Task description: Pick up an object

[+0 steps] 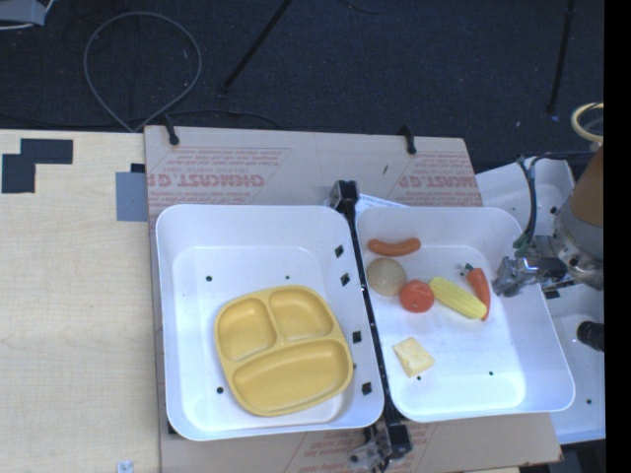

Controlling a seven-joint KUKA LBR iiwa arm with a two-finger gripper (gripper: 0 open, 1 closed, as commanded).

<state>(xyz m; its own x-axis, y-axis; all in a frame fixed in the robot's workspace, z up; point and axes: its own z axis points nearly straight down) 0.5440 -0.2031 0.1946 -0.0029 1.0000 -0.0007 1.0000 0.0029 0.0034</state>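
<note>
I see the claw (515, 272) at the carrot's (479, 289) three o'clock; its state I cannot tell. The corn (459, 298) touching the carrot risks a jostled, failed pick.

Robot lab. Two white bins (264, 233) sit on cardboard (296, 166) on a plywood counter (69, 294), with loose cables (138, 57) and stand legs (261, 37) on dark carpet (394, 57) behind. Toy food, not real.

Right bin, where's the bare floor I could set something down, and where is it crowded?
Free: the right bin floor along its near wall, right of the cheese wedge, and the far right corner beyond the sausage. Crowded: the middle, where potato, tomato, corn and carrot cluster, with the gripper beside the carrot.
</note>
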